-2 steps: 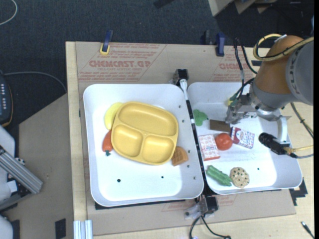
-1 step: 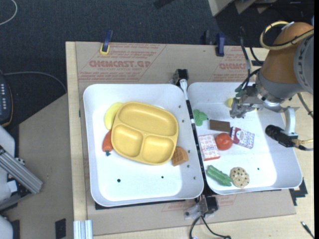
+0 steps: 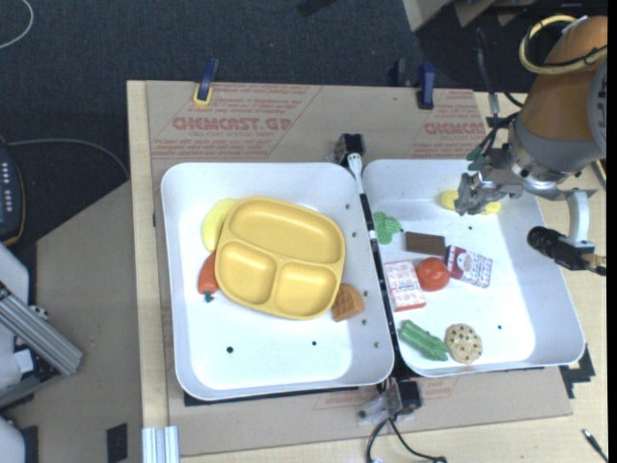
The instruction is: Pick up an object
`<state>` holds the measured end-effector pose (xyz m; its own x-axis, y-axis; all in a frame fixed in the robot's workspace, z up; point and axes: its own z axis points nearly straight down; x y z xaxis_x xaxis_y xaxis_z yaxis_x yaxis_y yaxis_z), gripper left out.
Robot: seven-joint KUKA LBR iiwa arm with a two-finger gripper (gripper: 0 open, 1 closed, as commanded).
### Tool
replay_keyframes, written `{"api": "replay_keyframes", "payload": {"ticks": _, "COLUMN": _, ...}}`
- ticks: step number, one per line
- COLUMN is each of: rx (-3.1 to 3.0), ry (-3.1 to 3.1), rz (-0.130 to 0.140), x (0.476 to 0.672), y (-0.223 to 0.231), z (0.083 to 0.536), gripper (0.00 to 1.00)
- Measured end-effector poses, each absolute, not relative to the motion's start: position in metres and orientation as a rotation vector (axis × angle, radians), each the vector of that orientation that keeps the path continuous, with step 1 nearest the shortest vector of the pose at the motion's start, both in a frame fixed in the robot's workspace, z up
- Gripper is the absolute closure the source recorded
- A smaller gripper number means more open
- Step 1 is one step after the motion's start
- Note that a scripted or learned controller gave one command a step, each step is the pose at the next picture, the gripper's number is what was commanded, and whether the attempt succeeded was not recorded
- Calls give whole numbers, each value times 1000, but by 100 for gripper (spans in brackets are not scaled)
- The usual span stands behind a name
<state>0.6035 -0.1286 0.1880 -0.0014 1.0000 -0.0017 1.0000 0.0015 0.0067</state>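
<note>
Seemingly just above the small yellow toy (image 3: 451, 200) in the far corner of the right bin (image 3: 549, 340), my fingers (image 3: 472, 199) hang, their spread impossible to tell. It looks light, smooth plastic, likely slippery; I would pinch across its narrow middle.

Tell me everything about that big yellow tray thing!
The yellow tray is a smooth divided plate that looks like plastic, with rounded corners. It has three compartments: one long one along the far side and two smaller ones nearer the camera. It lies face up, turned a little askew, in the left white bin. A yellow piece and a red-orange piece peek out at its left edge, and a brown waffle-like piece sits against its near right corner.
</note>
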Motion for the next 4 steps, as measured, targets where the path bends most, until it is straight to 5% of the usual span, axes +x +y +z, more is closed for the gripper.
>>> {"api": "replay_keyframes", "payload": {"ticks": 1, "rx": 2216, "ry": 2219, "rz": 5, "x": 605, "y": -129, "z": 228, "gripper": 100}}
{"api": "replay_keyframes", "payload": {"ticks": 4, "rx": 2216, "ry": 2231, "rz": 2, "x": 582, "y": 17, "z": 233, "gripper": 100}}
